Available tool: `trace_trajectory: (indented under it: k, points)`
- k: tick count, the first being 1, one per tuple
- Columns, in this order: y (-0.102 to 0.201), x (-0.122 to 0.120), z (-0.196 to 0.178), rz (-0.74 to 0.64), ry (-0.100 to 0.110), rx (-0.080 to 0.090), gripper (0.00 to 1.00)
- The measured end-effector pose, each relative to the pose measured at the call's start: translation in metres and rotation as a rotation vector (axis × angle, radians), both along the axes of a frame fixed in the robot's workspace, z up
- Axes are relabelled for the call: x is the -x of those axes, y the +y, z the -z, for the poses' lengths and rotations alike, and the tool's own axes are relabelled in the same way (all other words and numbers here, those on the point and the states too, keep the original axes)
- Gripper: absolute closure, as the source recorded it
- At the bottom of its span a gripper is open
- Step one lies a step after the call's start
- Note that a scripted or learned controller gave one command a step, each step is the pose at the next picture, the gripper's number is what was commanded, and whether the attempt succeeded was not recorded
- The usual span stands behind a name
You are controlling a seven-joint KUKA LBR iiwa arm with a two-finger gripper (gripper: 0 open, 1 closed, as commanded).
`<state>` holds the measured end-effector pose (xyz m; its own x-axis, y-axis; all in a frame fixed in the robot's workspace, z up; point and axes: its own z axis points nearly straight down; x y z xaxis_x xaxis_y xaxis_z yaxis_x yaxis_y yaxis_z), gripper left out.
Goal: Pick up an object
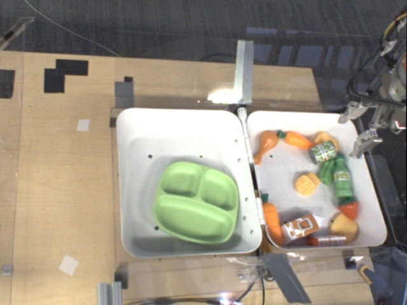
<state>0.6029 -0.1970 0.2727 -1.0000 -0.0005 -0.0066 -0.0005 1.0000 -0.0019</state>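
The right bin (pixel 375 199) holds several toy foods: a drumstick (pixel 266 144), a small carrot (pixel 297 140), a green-labelled can (pixel 323 151), a green bottle (pixel 342 178), a yellow corn piece (pixel 307 183), a larger carrot (pixel 271 216), a brown juice box (pixel 299 229) and a yellow-orange fruit (pixel 343 224). My gripper (pixel 359 131) hangs at that bin's upper right corner, above the rim. It is open with nothing between its fingers. The can, the nearest object, lies down and to its left.
The left bin (pixel 137 170) carries a green divided plate (pixel 197 202). A metal post (pixel 244 72) stands behind the seam between the bins. The wooden bench (pixel 57 189) stretches to the left.
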Motion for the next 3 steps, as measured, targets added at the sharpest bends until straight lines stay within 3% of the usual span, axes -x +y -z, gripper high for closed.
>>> trace_trajectory:
  k: [1,2,3]
  points:
    - [0.006,0.035,0.175,-0.205,0.006,-0.003,0.00]
    - [0.047,0.063,0.182,-0.236,-0.012,0.005,0.00]
    - [0.044,0.055,0.183,-0.127,-0.008,0.000,0.00]
